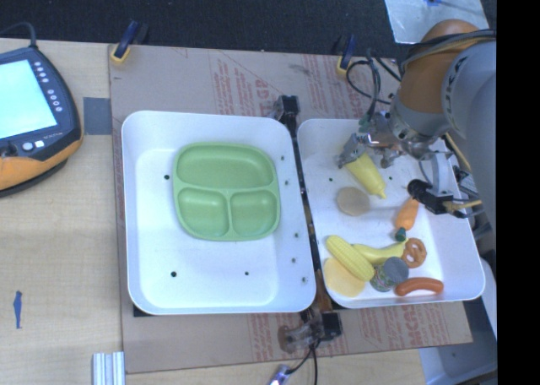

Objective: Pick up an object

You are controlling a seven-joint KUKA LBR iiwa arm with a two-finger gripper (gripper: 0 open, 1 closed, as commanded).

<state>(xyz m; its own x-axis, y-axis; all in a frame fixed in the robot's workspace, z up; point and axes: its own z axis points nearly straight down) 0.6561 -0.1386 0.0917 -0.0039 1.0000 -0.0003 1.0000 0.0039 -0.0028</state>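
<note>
Nearest us, toys crowd the right bin's (472, 278) front rim; open floor lies mid-bin. Farther back, we see the gripper (364, 154) beside the far-left wall, fingers clamped on a yellow corn-like toy (368, 176), pointed and tilted.

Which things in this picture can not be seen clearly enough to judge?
- Camera view: whether the gripper holds the yellow piece below it; the wrist and cables cover the contact.
- The grey round item in the right bin: too small to identify, with toys crowded around it.
- The handheld screen: cut off by the left edge.
</note>
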